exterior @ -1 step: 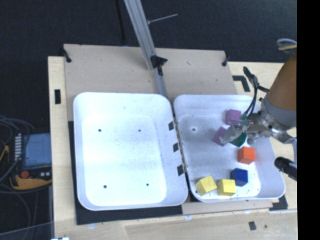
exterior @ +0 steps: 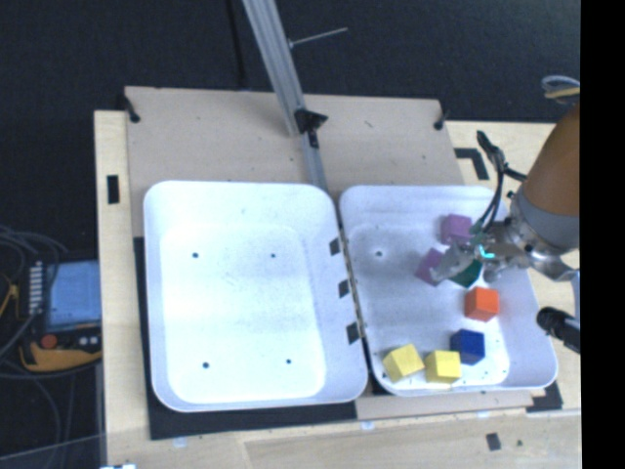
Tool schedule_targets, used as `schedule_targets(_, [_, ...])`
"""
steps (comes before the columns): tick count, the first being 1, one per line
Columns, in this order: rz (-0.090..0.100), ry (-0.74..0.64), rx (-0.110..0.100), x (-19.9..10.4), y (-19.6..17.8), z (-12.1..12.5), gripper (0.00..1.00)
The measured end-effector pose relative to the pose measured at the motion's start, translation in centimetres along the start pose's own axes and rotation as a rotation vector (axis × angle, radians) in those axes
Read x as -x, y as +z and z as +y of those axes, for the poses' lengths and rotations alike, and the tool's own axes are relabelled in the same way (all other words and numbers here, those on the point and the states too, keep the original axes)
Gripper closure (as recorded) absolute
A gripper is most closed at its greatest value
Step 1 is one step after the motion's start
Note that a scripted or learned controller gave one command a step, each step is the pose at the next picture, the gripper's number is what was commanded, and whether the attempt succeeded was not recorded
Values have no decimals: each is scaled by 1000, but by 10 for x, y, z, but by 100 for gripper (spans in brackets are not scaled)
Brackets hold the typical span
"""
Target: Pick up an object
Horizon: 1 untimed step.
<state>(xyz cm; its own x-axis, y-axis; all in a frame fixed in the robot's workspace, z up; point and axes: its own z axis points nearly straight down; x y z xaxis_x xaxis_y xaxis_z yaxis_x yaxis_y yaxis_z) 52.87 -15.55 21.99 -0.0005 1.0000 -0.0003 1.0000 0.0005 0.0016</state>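
Pale wood makes up the counter [exterior: 391,135], which carries two shallow white bins side by side; all the loose pieces lie in the right bin [exterior: 391,291]. Just beside the hand [exterior: 467,262] lies a purple block [exterior: 431,265], tilted, with a second purple block [exterior: 455,228] a little above it and something green [exterior: 474,274] partly hidden under the fingers. Whether the hand is spread or pressed together I cannot tell — the metal and the blocks blur into one another there, and nothing is clearly pinched.

The purple block looks like a small, stiff, light cube, probably foam or painted wood, so it should take a firm squeeze without harm. Its flat opposite faces are the place to hold; because it sits askew, the fingers would likely need to line up with those faces or it may twist out.

Further out lie an orange block [exterior: 481,304], a blue block [exterior: 469,345] and two yellow blocks [exterior: 422,362] near the bin's lower edge — all well apart from the left bin [exterior: 244,203].
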Motion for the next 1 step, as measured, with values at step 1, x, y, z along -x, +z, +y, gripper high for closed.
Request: schedule_targets(1, [1,0,-7,-1,62,-6,0])
